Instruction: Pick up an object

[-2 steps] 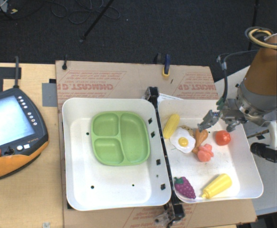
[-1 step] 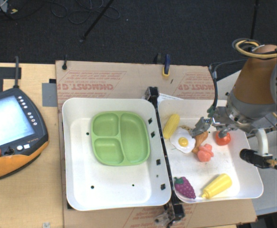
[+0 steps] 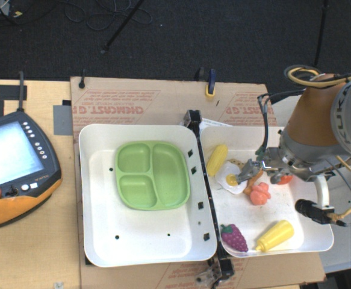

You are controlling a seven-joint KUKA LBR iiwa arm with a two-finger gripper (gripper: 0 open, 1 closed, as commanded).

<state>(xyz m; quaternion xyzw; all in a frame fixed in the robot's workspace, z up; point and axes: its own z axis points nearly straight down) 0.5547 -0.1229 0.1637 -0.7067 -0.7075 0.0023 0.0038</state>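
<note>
The tabletop point(image 3: 31, 95) is tan, with a cardboard sheet point(image 3: 133, 104) under two white bins. The left bin point(image 3: 97, 233) carries a green divided plate point(image 3: 152, 175) in its upper middle; bare floor runs below the plate and down its left side, so that bin has wide open room. The right bin point(image 3: 307, 242) is narrower and crowded. The two bins meet along a black divider point(image 3: 203, 185) running top to bottom.

The arm point(image 3: 319, 119) enters from the right and covers the right bin's upper right corner and part of its right wall. The end effector point(image 3: 251, 172) sits low over the bin's middle; its dark metal parts overlap the items beneath, and whether the fingers are apart or together cannot be told.

A pendant point(image 3: 15, 161) with a screen lies at the tabletop's left edge, partly cut off.

Items in the right bin: a yellow corn point(image 3: 217, 159) lies tilted near the divider; a white-and-yellow egg piece point(image 3: 230, 180) is just beside it, partly hidden by the end effector; a pink item point(image 3: 259, 194) lies just below the end effector; a red item point(image 3: 285, 178) is mostly hidden under the wrist. A yellow bottle point(image 3: 276, 235) and purple grapes point(image 3: 235, 238) lie near the front wall, with clear floor between them and the pink item.

A yellow-handled clamp point(image 3: 211, 84) grips the cardboard's far edge.
</note>
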